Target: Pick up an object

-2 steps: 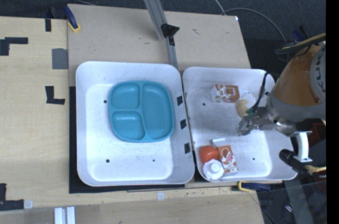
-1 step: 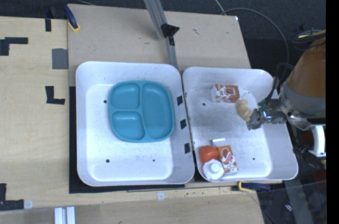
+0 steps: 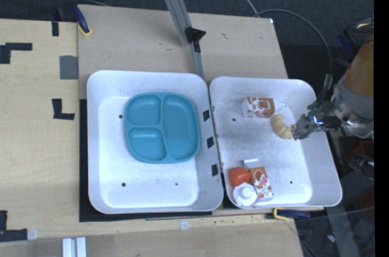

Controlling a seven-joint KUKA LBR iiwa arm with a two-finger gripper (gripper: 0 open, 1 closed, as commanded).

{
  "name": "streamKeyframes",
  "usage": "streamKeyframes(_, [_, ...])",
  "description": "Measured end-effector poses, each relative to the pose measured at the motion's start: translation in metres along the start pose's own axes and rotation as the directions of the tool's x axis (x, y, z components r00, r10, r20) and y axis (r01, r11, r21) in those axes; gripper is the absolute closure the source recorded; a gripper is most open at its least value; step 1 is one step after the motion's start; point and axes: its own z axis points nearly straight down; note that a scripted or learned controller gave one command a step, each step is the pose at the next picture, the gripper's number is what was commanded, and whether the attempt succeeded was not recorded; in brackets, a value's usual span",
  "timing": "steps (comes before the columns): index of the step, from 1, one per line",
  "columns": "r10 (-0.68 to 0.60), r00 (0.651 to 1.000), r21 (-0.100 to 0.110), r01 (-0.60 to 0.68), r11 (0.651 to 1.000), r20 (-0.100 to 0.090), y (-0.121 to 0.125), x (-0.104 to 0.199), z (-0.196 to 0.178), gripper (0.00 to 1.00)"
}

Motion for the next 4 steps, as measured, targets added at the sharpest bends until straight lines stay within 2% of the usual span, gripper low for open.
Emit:
streamKeyframes(1, [-0.004, 1.0, 0.006, 0.004, 1.0, -0.004, -0.003, 0.058, 0.009, 1.0])
streamKeyframes(4, [-0.005, 1.0, 0.007, 0.005, 1.0, -0.003, 0.016, 0.198, 0.016, 1.0])
